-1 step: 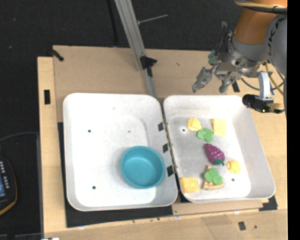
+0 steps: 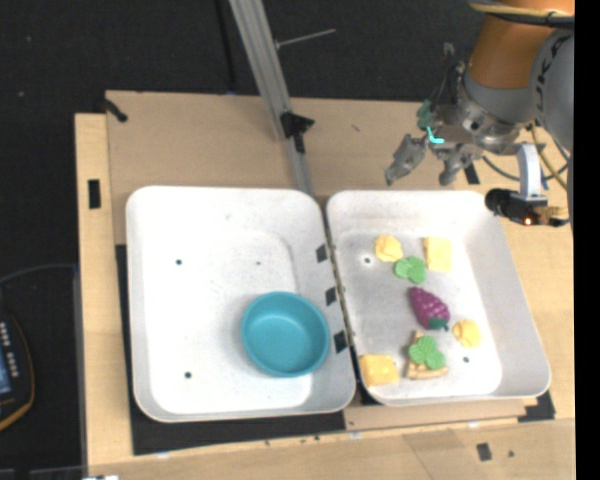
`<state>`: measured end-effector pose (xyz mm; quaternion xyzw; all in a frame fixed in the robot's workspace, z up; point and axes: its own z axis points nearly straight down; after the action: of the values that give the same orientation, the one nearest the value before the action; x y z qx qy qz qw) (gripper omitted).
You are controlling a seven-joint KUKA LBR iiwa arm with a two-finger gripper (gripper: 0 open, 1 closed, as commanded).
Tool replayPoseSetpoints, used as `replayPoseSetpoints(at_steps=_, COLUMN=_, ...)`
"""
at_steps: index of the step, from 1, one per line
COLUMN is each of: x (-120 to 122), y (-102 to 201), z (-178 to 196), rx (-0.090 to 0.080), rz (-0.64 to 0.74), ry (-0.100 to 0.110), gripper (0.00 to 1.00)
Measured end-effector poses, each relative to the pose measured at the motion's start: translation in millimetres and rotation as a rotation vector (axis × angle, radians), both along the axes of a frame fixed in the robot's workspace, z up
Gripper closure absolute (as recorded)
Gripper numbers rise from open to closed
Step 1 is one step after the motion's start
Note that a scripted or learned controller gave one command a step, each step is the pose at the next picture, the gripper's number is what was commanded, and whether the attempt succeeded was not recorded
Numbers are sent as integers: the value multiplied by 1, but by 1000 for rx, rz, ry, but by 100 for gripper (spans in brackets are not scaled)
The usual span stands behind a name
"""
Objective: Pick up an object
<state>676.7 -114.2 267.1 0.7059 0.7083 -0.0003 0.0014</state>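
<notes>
Nothing is picked yet: the two-finger gripper (image 2: 427, 166) hangs spread apart and empty, with the purple plastic grape bunch (image 2: 429, 307) well below it, untouched.

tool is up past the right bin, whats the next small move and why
Probably bring the tool toward the camera and down over the right bin, since it hangs beyond the far rim, fingers spread with nothing between them, while the purple toy and other small pieces lie inside.

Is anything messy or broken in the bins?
Nothing stands out. The blue bowl sits upright in the left bin, and the toy foods, like the purple grapes, lie inside the right bin.
</notes>
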Motion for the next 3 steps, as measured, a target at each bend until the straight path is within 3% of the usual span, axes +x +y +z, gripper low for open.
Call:
replayPoseSetpoints(at_steps=2, x=-1, y=-9, z=-86, rx=0, rz=-4, ry=5, gripper=0)
replayPoseSetpoints(at_steps=3, x=-2, y=-4, z=-148, rx=1, rz=-1, ry=6, gripper=0)
